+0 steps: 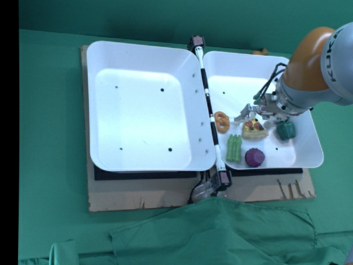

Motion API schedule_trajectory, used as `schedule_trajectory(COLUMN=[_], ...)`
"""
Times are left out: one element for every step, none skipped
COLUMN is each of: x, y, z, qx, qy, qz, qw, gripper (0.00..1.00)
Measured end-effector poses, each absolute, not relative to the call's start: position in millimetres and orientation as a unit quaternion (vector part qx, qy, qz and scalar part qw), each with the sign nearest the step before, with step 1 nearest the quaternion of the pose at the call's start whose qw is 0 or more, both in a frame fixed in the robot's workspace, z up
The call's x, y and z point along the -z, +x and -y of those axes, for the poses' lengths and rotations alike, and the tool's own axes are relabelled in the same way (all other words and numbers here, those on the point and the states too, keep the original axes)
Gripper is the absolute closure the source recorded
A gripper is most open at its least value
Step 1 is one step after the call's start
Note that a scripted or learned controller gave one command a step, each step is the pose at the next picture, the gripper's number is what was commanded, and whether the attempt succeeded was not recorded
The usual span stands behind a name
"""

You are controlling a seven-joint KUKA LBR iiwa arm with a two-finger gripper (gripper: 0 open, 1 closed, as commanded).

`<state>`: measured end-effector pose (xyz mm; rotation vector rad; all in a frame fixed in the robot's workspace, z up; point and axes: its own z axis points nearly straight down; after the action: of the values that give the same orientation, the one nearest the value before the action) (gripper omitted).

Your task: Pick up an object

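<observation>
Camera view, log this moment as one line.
gripper above slice-shaped toy pizza | right white bin | nothing seen held

Gripper [249,113] above pizza slice [254,130], right bin [309,148], pretzel [222,121] nearby

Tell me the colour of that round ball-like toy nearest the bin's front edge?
Dark purple round toy, seen in the camera view.
</observation>
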<state>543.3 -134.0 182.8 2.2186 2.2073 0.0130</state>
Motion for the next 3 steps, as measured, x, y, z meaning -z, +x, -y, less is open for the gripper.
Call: schedule_trajectory(x=[-287, -193, -296], y=[561.7, 526.9, 496.6], z=[83, 99, 100], qx=[-0.0054, 0.0002, -0.0038], qy=[0.706, 0.709, 0.708], qz=[-0.708, -0.705, -0.706], qw=[0.006, 0.0, 0.006], gripper=[0.0, 0.0, 0.0])
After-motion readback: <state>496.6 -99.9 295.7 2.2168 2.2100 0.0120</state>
